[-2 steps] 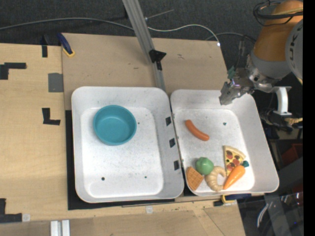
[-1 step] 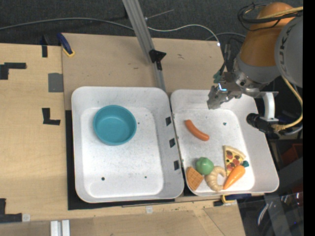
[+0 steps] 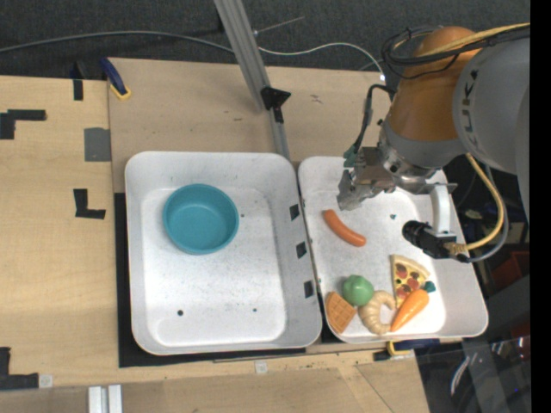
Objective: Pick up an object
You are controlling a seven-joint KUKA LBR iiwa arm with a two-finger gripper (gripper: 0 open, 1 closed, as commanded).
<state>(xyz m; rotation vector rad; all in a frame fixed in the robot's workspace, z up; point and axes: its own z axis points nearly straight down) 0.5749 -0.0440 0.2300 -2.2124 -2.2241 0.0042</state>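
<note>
**Clerk:** Start with the gripper.

**Operator:** Item one: gripper (image 3: 351,194), hanging over the upper left part of the right bin (image 3: 465,321). I can't tell from my feed whether it is open or closed; it reads as one grey block. I see nothing held in it.

**Clerk:** Nearest object?

**Operator:** Item two: sausage (image 3: 343,228), orange-red, lying diagonally on the bin floor just below the gripper, apart from it as far as I can see.

**Clerk:** Next out.

**Operator:** Item three: a cluster along the right bin's lower edge. Green ball (image 3: 358,288); waffle (image 3: 339,312) touching it at lower left; a pale, lumpy piece (image 3: 376,311) beside the waffle, which I can't identify; carrot (image 3: 410,308), tilted, against that piece; pizza slice (image 3: 410,273) just above the carrot.

**Clerk:** Anything else in that bin?

**Operator:** Item four: black fitting (image 3: 424,235) with a white bracket, over the right side.

**Clerk:** Left bin?

**Operator:** Item five: left bin (image 3: 146,317), holding one blue bowl (image 3: 201,218), upright, in its upper left part, well apart from the gripper.

**Clerk:** Surroundings?

**Operator:** Item six: arm (image 3: 430,110), orange band visible, entering from the right. Item seven: metal pole (image 3: 245,46), slanting down to the gap between the bins.
</note>
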